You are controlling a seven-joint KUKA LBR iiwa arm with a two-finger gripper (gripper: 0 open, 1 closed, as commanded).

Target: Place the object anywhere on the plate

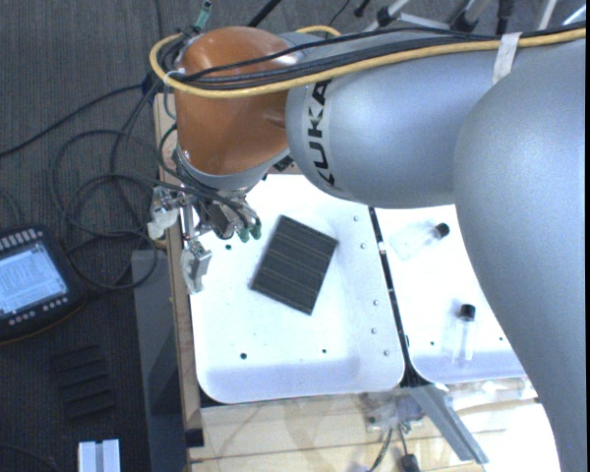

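Note:
A dark ribbed rectangular plate [295,264] lies flat in the left bin [285,362], slightly turned. My gripper [199,249] hangs under the orange wrist band at the bin's left edge, to the left of the plate and apart from it. Nothing shows in its grasp. Two small clear vials with black caps lie in the right bin [442,357]: one vial [425,237] near its back left, the other vial [464,330] nearer the front.
The big grey arm covers the back of both bins and most of the right bin. A teach pendant [22,283] and cables lie on the floor to the left. The bench's wooden front edge [305,426] runs below the bins.

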